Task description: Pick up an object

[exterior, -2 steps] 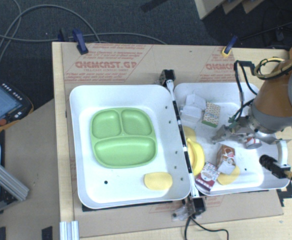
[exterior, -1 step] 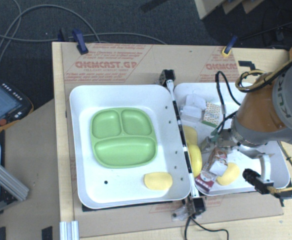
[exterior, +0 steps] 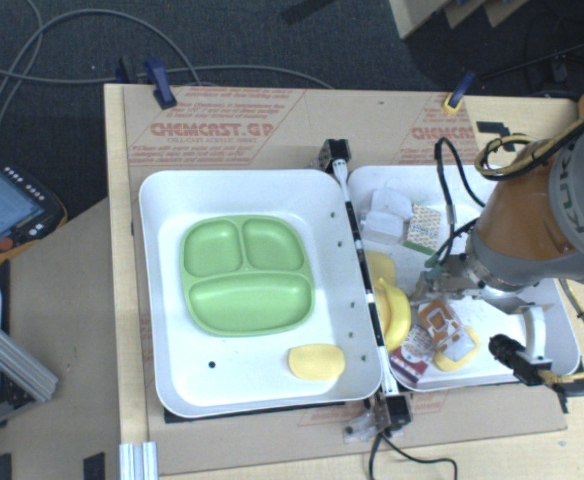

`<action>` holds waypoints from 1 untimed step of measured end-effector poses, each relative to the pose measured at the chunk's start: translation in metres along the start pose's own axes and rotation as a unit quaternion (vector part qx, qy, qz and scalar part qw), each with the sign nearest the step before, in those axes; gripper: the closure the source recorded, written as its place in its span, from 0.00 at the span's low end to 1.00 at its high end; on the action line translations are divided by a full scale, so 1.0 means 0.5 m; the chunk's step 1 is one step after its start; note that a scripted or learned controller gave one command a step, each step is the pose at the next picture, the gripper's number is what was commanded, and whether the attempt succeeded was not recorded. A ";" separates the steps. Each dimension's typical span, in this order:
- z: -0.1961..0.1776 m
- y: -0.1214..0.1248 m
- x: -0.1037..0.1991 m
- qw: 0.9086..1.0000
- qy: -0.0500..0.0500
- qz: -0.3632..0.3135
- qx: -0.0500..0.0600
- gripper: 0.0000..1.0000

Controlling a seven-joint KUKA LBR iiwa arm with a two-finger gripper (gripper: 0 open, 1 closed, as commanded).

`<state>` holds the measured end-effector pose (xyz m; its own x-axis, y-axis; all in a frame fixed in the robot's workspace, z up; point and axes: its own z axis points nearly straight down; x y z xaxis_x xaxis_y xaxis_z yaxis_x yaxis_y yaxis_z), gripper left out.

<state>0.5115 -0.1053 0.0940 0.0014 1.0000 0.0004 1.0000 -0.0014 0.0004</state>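
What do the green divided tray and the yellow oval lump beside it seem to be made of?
Green divided tray: probably moulded plastic, smooth with a soft sheen and rounded compartment ridges. Yellow oval lump: matte and softly rounded, perhaps foam or rubber; the look leaves it open.

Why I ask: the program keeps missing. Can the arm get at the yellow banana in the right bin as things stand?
Probably yes. The banana lies uncovered along the right bin's left wall, beside the gripper. That wall may crowd the approach, and a snack packet lies close alongside.

Right bin: yellow banana (exterior: 392,303) along left wall, brown-white snack packet (exterior: 442,330) beside it, white packets (exterior: 390,216) at rear.
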 end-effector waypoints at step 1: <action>-0.181 -0.060 0.042 1.000 0.000 -0.001 0.000 1.00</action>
<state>0.4814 -0.0841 0.1845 -0.0008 1.0000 0.0001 1.0000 0.0008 0.0003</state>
